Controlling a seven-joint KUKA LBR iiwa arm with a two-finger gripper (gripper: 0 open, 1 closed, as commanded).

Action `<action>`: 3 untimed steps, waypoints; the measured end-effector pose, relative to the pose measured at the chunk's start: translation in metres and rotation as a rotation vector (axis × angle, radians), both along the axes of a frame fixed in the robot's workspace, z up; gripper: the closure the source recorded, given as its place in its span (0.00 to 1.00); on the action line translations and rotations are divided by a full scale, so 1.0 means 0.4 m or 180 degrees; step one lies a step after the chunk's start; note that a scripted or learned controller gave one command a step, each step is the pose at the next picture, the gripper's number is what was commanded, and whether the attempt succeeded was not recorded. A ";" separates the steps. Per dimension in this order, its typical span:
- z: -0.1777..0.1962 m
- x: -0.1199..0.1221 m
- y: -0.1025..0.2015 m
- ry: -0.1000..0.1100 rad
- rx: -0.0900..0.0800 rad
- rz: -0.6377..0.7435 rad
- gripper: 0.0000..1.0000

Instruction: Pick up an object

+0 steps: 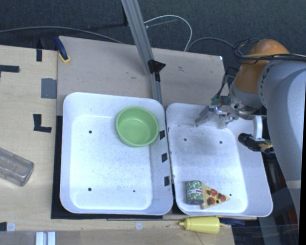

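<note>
No writing can be read on any item. The tool hangs over the far edge of the right bin, its fingers spread with nothing between them. Well apart from it, toward the bin's near edge, lie a small green can and a pizza-slice toy, touching.

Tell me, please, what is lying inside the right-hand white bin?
In the right bin, near its front edge, lie a small green can and a toy pizza slice, touching. The gripper hovers over the back edge; the floor beneath it is hidden.
</note>
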State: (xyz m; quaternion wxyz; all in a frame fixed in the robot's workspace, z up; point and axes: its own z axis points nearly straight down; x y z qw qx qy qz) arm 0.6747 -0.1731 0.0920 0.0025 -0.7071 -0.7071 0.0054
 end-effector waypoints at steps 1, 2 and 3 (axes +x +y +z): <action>0.023 0.000 0.005 0.0003 0.0004 0.0009 1.00; 0.136 -0.006 0.020 -0.0049 0.0011 0.0006 1.00; 0.297 0.002 0.017 -0.0055 0.0008 0.0005 1.00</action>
